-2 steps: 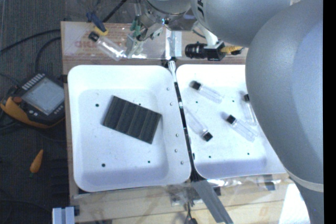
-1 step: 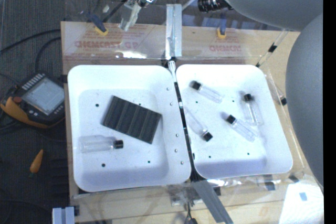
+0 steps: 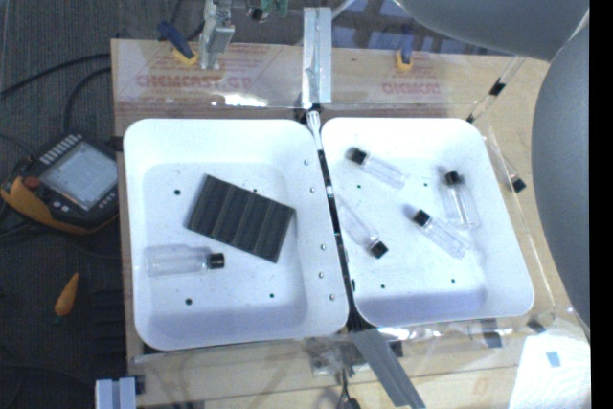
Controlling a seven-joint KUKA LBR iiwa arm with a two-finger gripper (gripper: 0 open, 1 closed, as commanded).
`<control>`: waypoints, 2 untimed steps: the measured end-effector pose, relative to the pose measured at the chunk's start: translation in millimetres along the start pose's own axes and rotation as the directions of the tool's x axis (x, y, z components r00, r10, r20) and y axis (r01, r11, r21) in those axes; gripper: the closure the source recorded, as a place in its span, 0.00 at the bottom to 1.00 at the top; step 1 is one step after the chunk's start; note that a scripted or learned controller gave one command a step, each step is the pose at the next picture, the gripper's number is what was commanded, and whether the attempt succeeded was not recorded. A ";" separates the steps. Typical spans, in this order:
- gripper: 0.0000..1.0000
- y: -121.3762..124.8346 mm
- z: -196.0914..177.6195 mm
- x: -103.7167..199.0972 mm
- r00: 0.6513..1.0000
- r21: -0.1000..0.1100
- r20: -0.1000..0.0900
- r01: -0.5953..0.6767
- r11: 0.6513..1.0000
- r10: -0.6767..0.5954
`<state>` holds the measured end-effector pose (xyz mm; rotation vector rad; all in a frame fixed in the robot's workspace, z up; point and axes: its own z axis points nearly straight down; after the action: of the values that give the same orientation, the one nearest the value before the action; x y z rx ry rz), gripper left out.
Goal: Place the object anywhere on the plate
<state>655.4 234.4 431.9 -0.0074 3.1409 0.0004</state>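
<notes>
A black ridged plate lies flat in the left bin, a little left of its middle. A clear vial with a black cap lies on its side on the bin floor just in front of the plate's near-left corner, beside the plate and not on it. My gripper hangs high at the back, beyond the left bin's far rim and over the wooden bench edge. It is well apart from both the vial and the plate, and nothing shows in it.
The right bin holds several more clear black-capped vials, such as one at the back and one at the right. A metal bracket stands behind the bins' seam. A teach pendant sits off the left.
</notes>
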 end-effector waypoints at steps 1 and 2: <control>1.00 -1.4 -0.2 -13.8 0.958 0.000 0.001 0.285 0.958 -0.285; 1.00 -0.9 -0.4 -14.8 0.739 -0.002 0.002 0.674 0.739 -0.674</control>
<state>670.2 233.6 432.3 -1.1416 2.9245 0.0046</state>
